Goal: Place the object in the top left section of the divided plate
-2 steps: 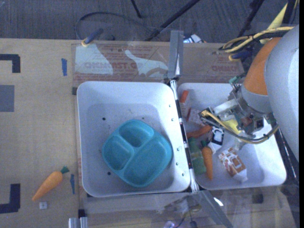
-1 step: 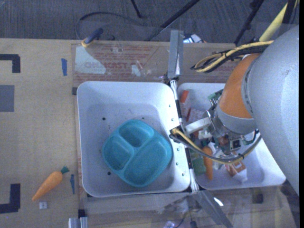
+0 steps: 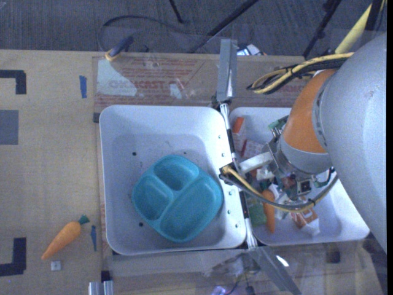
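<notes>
I see the gripper (image 3: 284,186) low in the right bin (image 3: 344,226), right of the teal divided plate (image 3: 178,196). I cannot tell its grip state. An orange carrot-like object (image 3: 269,216) lies just below it.

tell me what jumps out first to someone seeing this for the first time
The big grey arm with its orange band dominates the right side, reaching down over the right white bin, which holds a clutter of small items. In the left white bin sits a teal divided plastic plate, its sections bare. Off to the lower left, an orange toy carrot with a green top lies on the wooden bench outside both bins.
</notes>
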Tool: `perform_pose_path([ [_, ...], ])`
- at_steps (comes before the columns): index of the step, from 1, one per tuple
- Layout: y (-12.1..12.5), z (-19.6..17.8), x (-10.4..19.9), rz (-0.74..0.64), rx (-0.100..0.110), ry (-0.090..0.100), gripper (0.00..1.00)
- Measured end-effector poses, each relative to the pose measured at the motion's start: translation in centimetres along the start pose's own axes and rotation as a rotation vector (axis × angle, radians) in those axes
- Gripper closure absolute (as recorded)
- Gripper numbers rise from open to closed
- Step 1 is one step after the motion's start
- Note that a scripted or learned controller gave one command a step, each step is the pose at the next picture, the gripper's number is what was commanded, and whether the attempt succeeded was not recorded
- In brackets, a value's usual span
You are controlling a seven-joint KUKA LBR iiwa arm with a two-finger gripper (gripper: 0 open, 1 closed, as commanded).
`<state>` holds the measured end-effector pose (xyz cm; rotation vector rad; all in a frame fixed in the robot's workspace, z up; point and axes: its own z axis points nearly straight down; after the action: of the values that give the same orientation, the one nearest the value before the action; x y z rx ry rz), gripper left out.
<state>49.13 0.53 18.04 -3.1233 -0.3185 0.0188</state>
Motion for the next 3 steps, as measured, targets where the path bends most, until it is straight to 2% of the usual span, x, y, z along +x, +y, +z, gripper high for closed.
perform_pose_path([
  [1,0.0,-0.6,0.0,-0.002,0.001,-0.009,1.0],
  [2,-7.4,0.0,2.1,-0.294,-0.002,0.0,1.0],
  [3,-11.1,0.3,0.9,-0.357,-0.002,-0.001,1.0],
])
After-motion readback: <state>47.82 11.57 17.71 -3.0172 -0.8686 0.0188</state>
